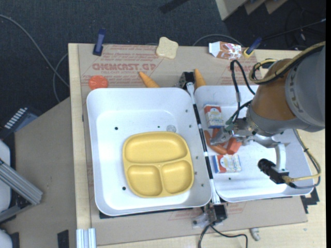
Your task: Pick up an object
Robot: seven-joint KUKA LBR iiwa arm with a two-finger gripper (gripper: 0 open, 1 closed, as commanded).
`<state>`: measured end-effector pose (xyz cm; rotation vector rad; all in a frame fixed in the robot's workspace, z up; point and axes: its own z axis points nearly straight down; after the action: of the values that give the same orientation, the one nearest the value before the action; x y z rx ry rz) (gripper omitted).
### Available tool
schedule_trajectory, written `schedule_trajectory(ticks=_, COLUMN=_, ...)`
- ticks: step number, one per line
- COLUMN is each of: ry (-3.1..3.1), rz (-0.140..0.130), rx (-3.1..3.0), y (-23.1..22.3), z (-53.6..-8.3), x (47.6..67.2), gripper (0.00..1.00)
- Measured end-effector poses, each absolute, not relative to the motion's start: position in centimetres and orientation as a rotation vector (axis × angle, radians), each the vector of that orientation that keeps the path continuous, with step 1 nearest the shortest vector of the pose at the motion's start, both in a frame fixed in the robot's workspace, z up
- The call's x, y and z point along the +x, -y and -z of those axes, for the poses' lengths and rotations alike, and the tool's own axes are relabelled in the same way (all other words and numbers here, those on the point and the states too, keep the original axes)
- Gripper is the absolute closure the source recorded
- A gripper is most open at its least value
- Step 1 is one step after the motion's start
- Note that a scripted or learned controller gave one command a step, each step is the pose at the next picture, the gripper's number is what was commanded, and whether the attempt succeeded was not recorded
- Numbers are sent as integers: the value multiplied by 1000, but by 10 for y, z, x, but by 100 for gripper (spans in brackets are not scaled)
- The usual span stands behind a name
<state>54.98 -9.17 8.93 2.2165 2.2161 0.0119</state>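
Observation:
My gripper [226, 135] is low over the left side of the right bin [289, 174], at the end of the grey arm with its orange band [271, 101]. Right under it lies a red-orange object [226, 146], partly covered by the gripper. Behind it is a small carton with a red top [214, 115]. A small white printed packet [230, 164] lies just in front. The gripper's body hides whether anything is held.
The left bin [103, 118] holds a yellow divided plate [156, 163]. On the board behind the bins lie a blue clip [99, 42], a tan bread piece [167, 47], an orange disc [96, 81], two carrots [148, 80] and a packet [226, 49]. Cables [243, 87] trail over the right bin.

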Motion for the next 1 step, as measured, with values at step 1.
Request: schedule_trajectory(ticks=1, ry=-2215, rz=-11, rx=2217, y=92, z=-98, x=550, gripper=100)
